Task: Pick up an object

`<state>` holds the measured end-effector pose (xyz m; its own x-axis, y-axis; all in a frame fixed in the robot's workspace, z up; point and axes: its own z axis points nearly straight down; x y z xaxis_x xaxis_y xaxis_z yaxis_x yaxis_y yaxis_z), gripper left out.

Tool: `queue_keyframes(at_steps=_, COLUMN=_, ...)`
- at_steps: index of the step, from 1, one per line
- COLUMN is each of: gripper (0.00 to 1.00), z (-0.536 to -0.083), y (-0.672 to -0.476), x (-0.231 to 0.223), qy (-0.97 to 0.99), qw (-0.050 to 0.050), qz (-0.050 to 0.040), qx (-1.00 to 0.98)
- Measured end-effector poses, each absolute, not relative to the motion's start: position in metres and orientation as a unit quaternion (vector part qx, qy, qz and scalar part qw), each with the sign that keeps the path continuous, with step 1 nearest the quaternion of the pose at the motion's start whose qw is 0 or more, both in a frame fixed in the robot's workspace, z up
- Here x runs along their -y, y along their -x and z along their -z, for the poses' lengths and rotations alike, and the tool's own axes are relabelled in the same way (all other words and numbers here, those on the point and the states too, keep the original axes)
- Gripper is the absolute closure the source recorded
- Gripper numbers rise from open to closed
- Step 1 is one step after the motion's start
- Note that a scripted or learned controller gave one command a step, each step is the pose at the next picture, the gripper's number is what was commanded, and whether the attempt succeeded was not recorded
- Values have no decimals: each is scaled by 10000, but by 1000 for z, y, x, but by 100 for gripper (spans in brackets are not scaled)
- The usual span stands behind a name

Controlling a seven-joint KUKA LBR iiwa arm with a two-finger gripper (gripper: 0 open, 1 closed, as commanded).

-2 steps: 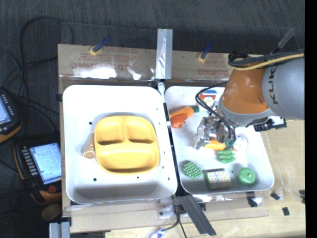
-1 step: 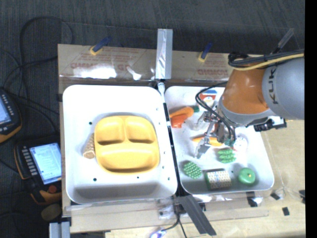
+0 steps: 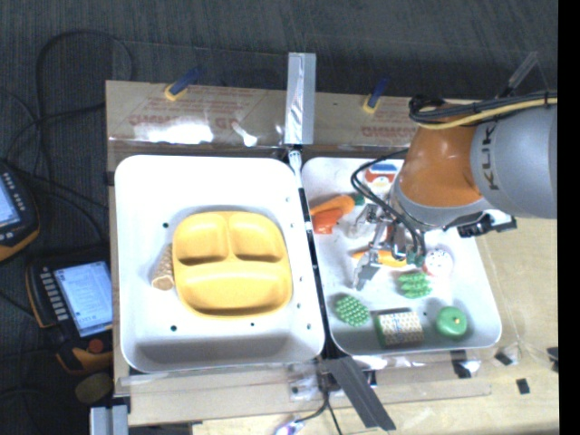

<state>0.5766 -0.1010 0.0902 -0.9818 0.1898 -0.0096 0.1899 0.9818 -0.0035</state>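
Note:
My gripper is low in the right bin, under the orange wrist band. A small yellow-orange piece lies right beside it; I cannot tell whether it is gripped. Close by lie a green bumpy object, a white round item and an orange carrot-like piece. Along the bin's front edge are another green bumpy piece, a small dotted box and a green apple.
The left bin holds a yellow divided tray with a waffle cone at its left side. A raised divider separates the bins. Cables loop off the wrist above the right bin.

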Motion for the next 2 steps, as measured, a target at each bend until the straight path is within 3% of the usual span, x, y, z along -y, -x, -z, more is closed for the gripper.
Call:
queue_keyframes(at_steps=1, gripper=0, z=-90, y=-600, x=115, qy=-74, qw=60, qz=8, qx=-10000)
queue_keyframes(at_steps=2, gripper=0, z=-90, y=-601, x=106, qy=182, qw=70, qz=31, qx=-9998)
